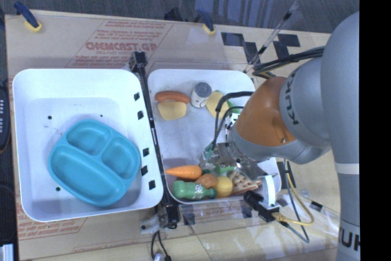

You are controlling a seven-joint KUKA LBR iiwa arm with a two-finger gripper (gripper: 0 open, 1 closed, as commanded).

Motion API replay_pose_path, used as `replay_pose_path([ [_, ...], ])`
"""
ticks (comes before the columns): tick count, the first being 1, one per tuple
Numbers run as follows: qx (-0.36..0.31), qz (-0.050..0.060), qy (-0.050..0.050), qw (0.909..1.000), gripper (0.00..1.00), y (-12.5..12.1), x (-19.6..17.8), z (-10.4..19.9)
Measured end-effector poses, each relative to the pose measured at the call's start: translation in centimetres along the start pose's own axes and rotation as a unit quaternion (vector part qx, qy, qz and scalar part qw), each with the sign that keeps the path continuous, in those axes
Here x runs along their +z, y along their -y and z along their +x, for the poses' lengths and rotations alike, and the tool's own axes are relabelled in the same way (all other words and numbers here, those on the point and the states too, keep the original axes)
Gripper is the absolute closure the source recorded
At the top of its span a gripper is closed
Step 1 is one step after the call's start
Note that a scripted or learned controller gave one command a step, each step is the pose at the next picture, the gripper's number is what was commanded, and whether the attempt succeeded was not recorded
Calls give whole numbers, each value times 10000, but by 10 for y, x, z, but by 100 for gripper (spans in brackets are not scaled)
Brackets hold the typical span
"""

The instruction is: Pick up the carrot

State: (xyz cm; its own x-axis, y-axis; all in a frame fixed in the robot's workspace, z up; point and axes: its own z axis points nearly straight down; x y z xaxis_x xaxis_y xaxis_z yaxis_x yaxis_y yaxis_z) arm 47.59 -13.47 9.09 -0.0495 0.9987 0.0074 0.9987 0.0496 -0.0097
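Arm low over the right bin, carrot lying free beside it.

Camera view: the carrot (184,172) lies on its side near the front of the right bin (183,79), just left of the gripper (221,162), whose opening I cannot tell because the wrist hides it. Just in front of the carrot sit a green bottle (194,192) and a small yellow piece (223,186). At the far end lie a sausage (172,96), a yellow wedge (173,110) and a small can (201,93). The left bin (36,85) holds a blue divided tray (93,160).
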Motion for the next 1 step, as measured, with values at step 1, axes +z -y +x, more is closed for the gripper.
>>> replay_pose_path([
  [1, -54, 17, -10, 10000, 100, -1, -10, 1],
])
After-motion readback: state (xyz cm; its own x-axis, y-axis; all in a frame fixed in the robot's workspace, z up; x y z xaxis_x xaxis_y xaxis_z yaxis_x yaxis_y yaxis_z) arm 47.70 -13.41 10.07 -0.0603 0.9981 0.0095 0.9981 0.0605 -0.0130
